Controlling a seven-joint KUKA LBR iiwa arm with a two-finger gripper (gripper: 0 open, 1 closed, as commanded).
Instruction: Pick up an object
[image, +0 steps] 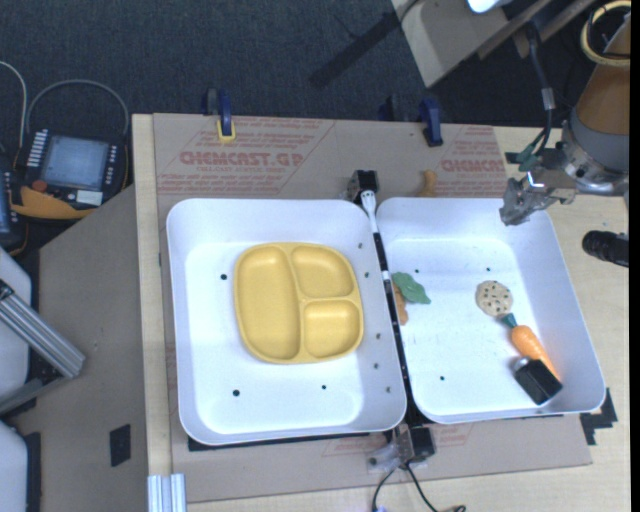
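Sitting side by side on the counter (150, 300), the left bin (200, 390) held a yellow divided plate (297, 300) at its centre, while the right bin (470, 385) held a green leaf piece (410, 289) at nine o'clock, a cookie (493, 296) right of centre, and a carrot (527, 341) and black block (537, 380) toward five o'clock. The pincer (518, 207) hung over the right bin's rim at one o'clock, holding nothing; whether it was spread I cannot tell.
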